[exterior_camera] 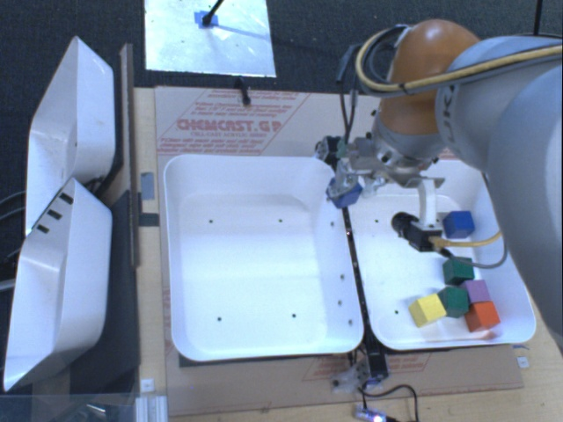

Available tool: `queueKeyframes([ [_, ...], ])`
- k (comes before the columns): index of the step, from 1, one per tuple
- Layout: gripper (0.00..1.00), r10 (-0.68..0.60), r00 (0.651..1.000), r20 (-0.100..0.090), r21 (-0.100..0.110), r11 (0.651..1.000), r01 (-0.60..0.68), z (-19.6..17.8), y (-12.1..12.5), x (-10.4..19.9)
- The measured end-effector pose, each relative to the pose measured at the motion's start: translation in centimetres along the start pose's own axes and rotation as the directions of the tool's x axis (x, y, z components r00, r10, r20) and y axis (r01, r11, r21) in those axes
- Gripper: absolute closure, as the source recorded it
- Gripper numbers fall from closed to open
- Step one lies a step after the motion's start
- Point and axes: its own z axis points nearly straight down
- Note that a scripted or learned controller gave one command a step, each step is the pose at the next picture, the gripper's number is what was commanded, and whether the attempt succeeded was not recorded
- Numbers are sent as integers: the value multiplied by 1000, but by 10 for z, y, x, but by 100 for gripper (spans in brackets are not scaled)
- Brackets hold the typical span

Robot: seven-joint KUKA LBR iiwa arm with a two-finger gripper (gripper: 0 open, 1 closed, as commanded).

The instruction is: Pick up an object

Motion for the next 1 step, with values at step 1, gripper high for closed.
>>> queueKeyframes([
  [1, 100, -4, 1000, -1, 3, 1000, 4, 12, 50, 67],
])
